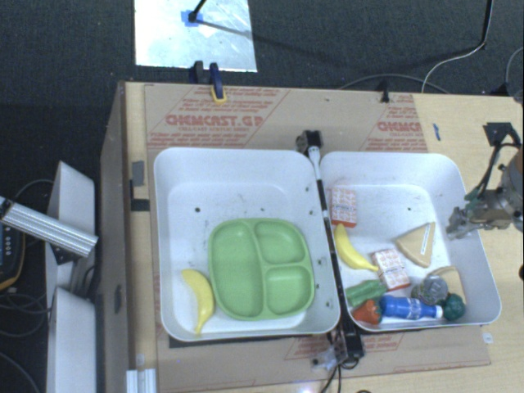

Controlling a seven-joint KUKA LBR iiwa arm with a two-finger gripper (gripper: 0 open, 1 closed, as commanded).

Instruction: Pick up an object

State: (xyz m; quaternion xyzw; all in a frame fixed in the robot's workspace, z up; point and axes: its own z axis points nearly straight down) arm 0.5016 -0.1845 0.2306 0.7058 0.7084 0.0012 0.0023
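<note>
Two shallow white bins sit side by side on the bench. Left bin [176, 178]: a green divided plate [262, 268] with three compartments lies flat toward the front, nothing in its wells; a yellow banana [199, 299] lies just beside the plate's left front edge, near the bin's front corner. Right bin [385, 174]: contents crowd the front half. A red-and-white carton [344, 205] lies near the dividing wall; in front of it a second banana [353, 252], curved, touching a small red-checked box [391, 268]. A tan wedge [417, 244], like a sandwich or cheese slice, lies to the right of the box. Along the front wall: a green vegetable piece [365, 291], a red piece [368, 310], a blue bottle [409, 308] on its side, a grey crumpled lump [431, 288] and a dark green round item [453, 307], all close together. Gripper [460, 221] hangs at the right bin's right rim, apart from every object, with nothing between its tips; whether they are spread or closed cannot be told.
</note>
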